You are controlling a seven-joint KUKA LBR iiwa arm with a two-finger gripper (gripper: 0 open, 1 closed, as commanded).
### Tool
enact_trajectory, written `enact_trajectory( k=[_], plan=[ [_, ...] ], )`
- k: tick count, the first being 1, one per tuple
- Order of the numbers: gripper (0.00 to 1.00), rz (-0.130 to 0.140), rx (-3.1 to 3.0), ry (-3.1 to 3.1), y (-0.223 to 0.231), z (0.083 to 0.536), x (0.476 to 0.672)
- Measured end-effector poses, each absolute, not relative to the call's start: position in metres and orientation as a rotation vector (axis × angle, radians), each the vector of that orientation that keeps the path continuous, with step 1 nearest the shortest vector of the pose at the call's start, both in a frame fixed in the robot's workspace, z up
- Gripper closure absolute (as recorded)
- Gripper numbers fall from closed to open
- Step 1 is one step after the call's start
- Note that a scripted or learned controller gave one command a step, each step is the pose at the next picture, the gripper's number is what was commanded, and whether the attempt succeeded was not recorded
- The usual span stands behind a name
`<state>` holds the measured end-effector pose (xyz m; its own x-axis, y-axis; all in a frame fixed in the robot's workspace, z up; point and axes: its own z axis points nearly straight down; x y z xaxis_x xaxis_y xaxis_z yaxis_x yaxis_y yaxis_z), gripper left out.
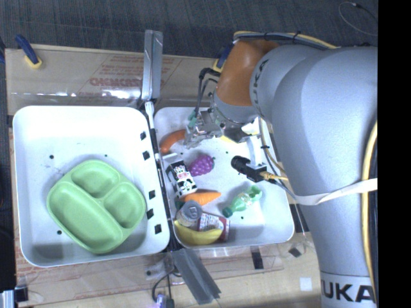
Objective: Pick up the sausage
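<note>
A brown bench (pixel 96 76) carries two white bins. In the right bin (pixel 276 226) the gripper (pixel 200 128) hangs over the orange sausage (pixel 169 141) by the left wall; I cannot tell how wide its fingers stand. The sausage is smooth and round, so it may slip against the wall. Purple grapes (pixel 201 165) lie near. A green tray (pixel 96 204) looks like glossy plastic.

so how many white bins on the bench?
2. The shallow white bin on the left holds a green divided plate; the shallow white bin on the right holds the small items, under the arm.
</note>
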<state>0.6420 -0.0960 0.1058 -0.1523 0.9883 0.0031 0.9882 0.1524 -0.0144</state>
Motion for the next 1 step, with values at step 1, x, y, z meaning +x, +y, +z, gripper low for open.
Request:
enact_trajectory(
  k=[1],
  plan=[
    [0.0, 0.014, -2.037, -2.376, -0.096, 0.1058, 0.6421]
  ],
)
